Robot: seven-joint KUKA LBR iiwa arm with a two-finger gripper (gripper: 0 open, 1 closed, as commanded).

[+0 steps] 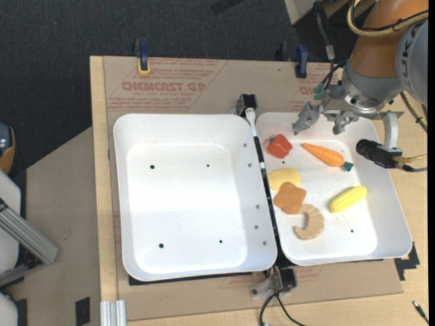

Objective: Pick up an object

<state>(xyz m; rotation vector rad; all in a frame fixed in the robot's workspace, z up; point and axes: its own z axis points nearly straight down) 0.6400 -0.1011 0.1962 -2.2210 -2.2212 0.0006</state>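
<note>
A: Largest first. Bench (109, 182) with brown board; two shallow white bins sit side by side on it. Left bin (190, 195) fills most of the board's left part.

B: Right bin (380, 229) touches it along the middle seam. All the objects lie in the right bin.

A: Arm (387, 39), grey with orange band, enters from upper right. It hangs over the right bin's far edge.

B: Claw (326, 122): the two fingers stand spread apart, nothing between them. It is above the bin's far end, near the red piece and the carrot, touching neither.

A: Objects, bigger to smaller. Carrot (323, 155), orange with a green tip, lies slantwise just below the claw.

B: Yellow corn-like piece (348, 199) near the bin's right side, well apart from the claw.

A: Pale yellow lump (284, 178) by the seam; orange-brown piece (291, 197) touching it on the near side.

B: Tan curled piece (310, 223), shrimp-like, just beside the orange-brown one.

A: Red piece (279, 146) close to the seam, below and left of the claw's left finger.

B: Two blue clamps (143, 51) on the board's far edge.
</note>
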